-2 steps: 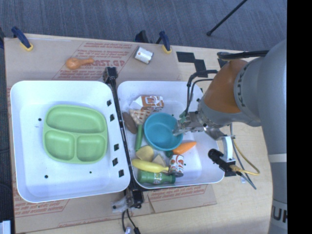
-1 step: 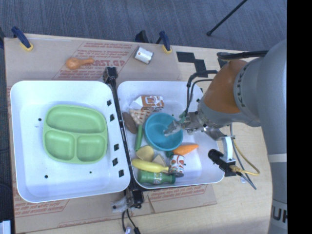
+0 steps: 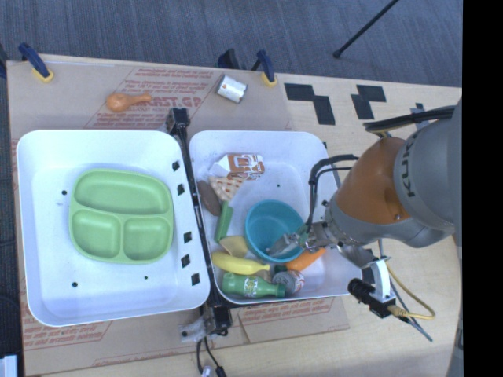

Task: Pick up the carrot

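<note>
- The carrot (image 3: pixel 305 259) lies in the right bin (image 3: pixel 339 291), near its front right part, just beside the blue bowl (image 3: pixel 271 226) on the bowl's lower right side.
- Its long axis runs on a slant, from lower left near the bottle (image 3: pixel 253 287) up toward the right, where it passes under the wrist.
- The gripper (image 3: pixel 302 242) sits right over the carrot's upper end, at the bowl's rim, so the carrot lies directly below and slightly toward the front of the bin from the fingertips.
- By my reading the coming move turns on this: the fingers need to straddle the carrot across its slant, and the bowl's rim crowds one side.
- Whether the hand is released, clenched or grasping the carrot, I cannot tell; the metal parts blur into the bowl's edge and the orange.
- Only part of the carrot shows; its upper end is covered by the gripper and arm (image 3: pixel 385 191).
- The arm's orange band is near the same colour as the carrot, which makes the carrot's outline harder to trace.
- Close neighbours: a banana (image 3: pixel 240 265) to the carrot's left and the green bottle in front, both near enough to be nudged.
- The left bin (image 3: pixel 39 210) holds a green tray (image 3: pixel 122 214), well apart from all this.
</note>
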You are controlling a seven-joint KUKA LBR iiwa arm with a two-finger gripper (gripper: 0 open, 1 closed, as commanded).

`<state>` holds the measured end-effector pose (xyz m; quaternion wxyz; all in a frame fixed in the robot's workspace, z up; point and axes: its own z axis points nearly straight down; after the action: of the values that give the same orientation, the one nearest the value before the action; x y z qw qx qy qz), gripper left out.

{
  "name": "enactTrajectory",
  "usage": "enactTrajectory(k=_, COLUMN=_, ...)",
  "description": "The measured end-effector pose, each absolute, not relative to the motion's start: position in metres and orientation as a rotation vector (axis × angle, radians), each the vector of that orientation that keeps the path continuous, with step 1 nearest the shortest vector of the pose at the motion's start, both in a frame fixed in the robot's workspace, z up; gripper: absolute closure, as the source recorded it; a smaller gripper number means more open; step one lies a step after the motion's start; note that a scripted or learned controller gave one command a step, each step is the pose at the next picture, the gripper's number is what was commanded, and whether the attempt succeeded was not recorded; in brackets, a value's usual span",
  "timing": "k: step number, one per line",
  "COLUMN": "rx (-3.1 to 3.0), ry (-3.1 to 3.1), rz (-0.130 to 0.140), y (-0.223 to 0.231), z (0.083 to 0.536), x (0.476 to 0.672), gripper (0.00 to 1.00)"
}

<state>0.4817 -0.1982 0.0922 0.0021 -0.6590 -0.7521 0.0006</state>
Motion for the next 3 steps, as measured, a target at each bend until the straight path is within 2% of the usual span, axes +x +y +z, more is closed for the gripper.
enactTrajectory(k=1, rx=-2.056, ry=-2.378, rz=-0.004, y=-0.198, z=0.106, x=0.487, gripper=1.0)
enactTrajectory(k=2, rx=-2.198, ry=-2.299, rz=0.011, y=-0.155, z=0.098, x=0.481, gripper=1.0)
enactTrajectory(k=3, rx=-2.262, ry=-2.188, rz=0.001, y=-0.192, z=0.229, x=0.478, gripper=1.0)
